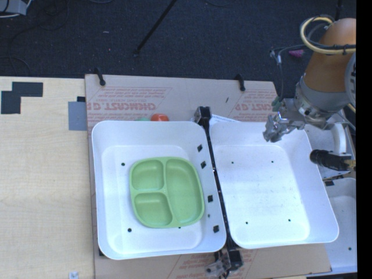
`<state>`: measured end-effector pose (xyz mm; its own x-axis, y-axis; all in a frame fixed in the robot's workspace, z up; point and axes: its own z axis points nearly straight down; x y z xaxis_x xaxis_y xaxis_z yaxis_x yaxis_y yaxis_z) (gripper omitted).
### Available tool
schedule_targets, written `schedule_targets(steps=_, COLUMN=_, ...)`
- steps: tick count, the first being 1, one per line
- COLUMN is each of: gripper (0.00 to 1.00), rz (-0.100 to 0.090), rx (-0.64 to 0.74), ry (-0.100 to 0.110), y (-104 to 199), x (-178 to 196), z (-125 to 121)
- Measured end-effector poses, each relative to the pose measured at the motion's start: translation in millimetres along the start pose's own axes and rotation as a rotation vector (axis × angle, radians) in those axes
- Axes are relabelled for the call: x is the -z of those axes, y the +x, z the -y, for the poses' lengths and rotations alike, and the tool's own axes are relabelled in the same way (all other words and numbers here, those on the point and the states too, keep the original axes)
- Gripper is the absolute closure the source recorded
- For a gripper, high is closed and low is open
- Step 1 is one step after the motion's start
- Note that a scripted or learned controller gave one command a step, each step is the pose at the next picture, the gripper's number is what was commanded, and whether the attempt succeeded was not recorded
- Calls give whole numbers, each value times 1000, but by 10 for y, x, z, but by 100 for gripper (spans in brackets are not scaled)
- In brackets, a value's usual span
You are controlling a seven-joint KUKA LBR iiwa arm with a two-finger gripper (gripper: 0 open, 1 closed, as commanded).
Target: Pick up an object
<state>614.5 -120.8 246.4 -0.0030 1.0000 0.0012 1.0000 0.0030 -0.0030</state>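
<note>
One thing sits ready for picking: a green divided plate (167, 192) with three compartments, lying flat in the left bin (110, 156), a little below the frame's centre. It looks like moulded plastic, so I'd judge it light, stiff and fairly slick, not fragile. Lying flat, its broad face offers nothing to pinch; the raised outer rim or one of the ridges between compartments seems the place to take hold, one finger each side of the wall. The gripper (274, 129) hangs at the upper right, over the far edge of the right bin (314, 225), well apart from the plate. It's small and dark against the bench there, and I can't tell how its claw is set. Something small and orange (159, 118) peeks behind the left bin's top rim, possibly a ball.
</note>
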Motion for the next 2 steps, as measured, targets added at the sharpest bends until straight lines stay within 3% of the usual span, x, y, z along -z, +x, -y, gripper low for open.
schedule_targets(steps=2, gripper=100, rz=-1, rx=2, ry=1, y=1216, x=-126, z=-16)
